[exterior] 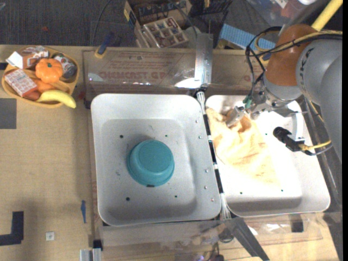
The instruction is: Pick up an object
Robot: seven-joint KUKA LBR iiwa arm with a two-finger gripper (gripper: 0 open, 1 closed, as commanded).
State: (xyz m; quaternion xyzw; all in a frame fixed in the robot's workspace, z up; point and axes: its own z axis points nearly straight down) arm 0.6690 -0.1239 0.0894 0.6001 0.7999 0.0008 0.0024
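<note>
We see two white bins side by side on the bench. Left bin has a teal bowl sitting upside down, approx. in the middle of its floor. Right bin holds a pale yellowish cloth, crumpled, lying in the far-left part of the bin, w/ its left edge close to the wall shared w/ the left bin.

Arm comes in from the right, orange band at the far side, wrist angled down toward the far-left part of the right bin. Gripper is low over the far end of the cloth, right at the fabric; an orange-brown patch shows just beside the tips. Fingers: we can't tell how far open they are, or whether any cloth is pinched betw. them, since it's too blurred and small there. A black cable w/ a yellow lead loops off the arm over the right side of that bin.

Far left on the bench, well apart from the bins: a dish w/ a banana, an orange pumpkin and some small boxes.
</note>
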